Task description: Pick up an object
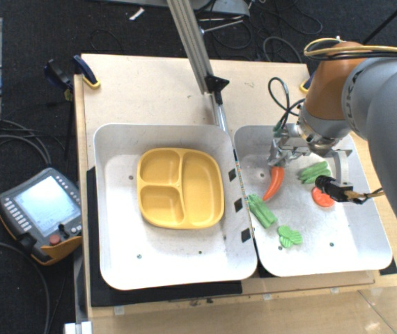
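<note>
We find the hand (280,160) low over the back part of the right bin (366,249), hanging from the grey arm (386,103) with its orange band (327,82). Its metal fingers (276,155) come down on the upper end of an orange carrot (274,182); the carrot's top sits right at the fingertips, and the fingers look pressed in on it, though from this slant we cannot be fully sure of the grip. The carrot hangs or leans at a tilt, tip pointing down and toward the left.

Just right of the carrot we note a pale green piece (313,172) lying flat. Beside that, a red-orange round item (322,197) sits under a small black fitting with a cable. Left and below the carrot, a green ridged piece (261,211) lies near the bin's left wall. Nearer the front, a smaller bright green item (290,237) rests apart from the others.

The left bin (115,249) carries a yellow divided tray (181,187) with three compartments, set near its middle. Both bins rest on the pale surface (150,82). A slanted metal pole (191,37) rises from the back between the bins. On the dark floor to the left lies a control pendant (42,214) among cables.
</note>
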`<state>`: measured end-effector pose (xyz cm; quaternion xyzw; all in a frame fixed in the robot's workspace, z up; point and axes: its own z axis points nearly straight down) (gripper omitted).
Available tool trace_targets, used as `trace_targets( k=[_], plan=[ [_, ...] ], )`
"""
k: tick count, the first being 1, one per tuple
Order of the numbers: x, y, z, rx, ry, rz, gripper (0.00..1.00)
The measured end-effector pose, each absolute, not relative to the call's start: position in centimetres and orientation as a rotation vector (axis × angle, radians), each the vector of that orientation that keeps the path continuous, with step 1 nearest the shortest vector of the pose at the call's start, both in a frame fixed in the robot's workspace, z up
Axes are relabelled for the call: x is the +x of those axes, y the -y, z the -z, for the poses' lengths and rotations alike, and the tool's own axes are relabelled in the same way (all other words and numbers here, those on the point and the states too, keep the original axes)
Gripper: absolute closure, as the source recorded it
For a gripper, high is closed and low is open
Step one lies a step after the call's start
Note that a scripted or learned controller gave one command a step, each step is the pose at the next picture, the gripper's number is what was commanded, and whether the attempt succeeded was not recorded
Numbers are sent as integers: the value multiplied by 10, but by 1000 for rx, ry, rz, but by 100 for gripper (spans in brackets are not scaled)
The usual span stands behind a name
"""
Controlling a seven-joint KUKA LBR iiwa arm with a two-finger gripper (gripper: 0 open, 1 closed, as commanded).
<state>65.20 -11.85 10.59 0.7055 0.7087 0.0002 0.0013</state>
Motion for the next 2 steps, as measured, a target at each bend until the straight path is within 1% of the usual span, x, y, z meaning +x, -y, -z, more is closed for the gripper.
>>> trace_targets(
  k=[1, 2],
  plan=[
    [649, 113, -151, 2215, -2223, -5, 100],
    [661, 115, -205, 2213, -2221, -7, 100]
  ],
)
